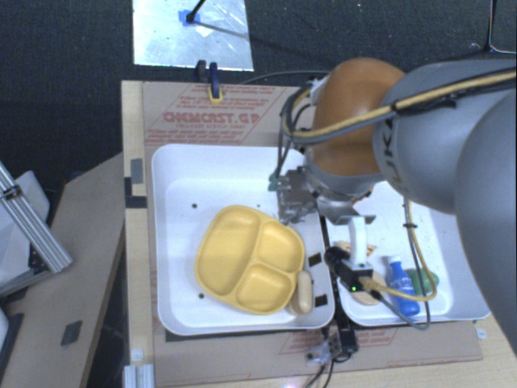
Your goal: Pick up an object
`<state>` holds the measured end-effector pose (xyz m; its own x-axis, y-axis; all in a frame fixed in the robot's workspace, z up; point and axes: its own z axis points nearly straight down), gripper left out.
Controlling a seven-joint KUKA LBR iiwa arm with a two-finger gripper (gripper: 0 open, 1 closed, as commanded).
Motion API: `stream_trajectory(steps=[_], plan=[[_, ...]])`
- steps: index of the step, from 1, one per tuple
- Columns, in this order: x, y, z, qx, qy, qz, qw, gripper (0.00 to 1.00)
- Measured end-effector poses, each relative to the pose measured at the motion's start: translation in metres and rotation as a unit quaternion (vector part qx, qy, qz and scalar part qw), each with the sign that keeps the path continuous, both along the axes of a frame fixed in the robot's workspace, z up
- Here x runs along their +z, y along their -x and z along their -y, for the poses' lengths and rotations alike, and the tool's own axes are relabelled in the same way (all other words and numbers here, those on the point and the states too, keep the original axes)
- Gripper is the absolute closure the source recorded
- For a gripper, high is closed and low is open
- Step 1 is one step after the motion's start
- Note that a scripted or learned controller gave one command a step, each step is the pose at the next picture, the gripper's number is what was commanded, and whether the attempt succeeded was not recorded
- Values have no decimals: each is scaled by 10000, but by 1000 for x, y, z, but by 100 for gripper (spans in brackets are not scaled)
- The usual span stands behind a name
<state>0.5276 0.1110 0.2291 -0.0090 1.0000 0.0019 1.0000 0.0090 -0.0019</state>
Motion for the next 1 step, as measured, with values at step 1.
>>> stream_trajectory(steps=[1], plan=[[1, -1, 3, -29, 7, 11, 10000, 0]])
